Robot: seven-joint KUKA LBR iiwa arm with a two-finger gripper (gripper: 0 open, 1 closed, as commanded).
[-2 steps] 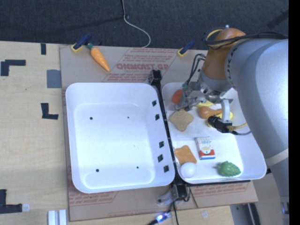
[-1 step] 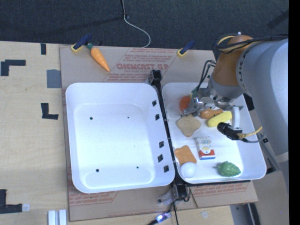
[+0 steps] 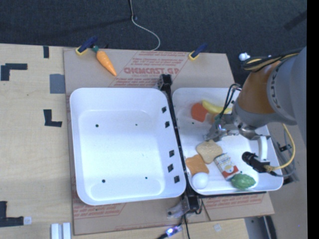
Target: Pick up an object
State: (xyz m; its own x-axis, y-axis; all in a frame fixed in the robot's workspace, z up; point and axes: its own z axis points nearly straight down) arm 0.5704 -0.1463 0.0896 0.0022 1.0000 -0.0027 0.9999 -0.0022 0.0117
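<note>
Entry, largest first; clock directions are read on the right bin's floor

1. Left bin (image 3: 119, 143): we note no risk here beyond a carried item dropping over the shared divider

2. Arm (image 3: 271, 96), grey with orange band: it reaches in over the right bin (image 3: 273, 185) from three o'clock. We judge its bulk hides part of the floor, so a descent could land on something we cannot see

3. Gripper (image 3: 215, 133): it sits low near the bin's centre, just above the bread-like slice. We cannot tell whether it is parted or closed, and we see nothing between its tips. A closure here could, in our judgement, catch only an edge and slip off

4. Candidate objects, clustered closely:
- bread-like slice (image 3: 209, 150), centre, just under the tool; flat, so likely hard to pinch
- orange block (image 3: 196, 164) at seven o'clock, touching the white egg (image 3: 200, 180) below it; the egg may roll if nudged
- small labelled packet (image 3: 227, 165) at five o'clock
- green leafy item (image 3: 243, 181) at five o'clock, near the rim
- red round item (image 3: 199, 112) and yellow banana-like piece (image 3: 214, 107) at eleven o'clock

5. Carrot (image 3: 105, 62), outside the bins at ten o'clock, out of play
</note>
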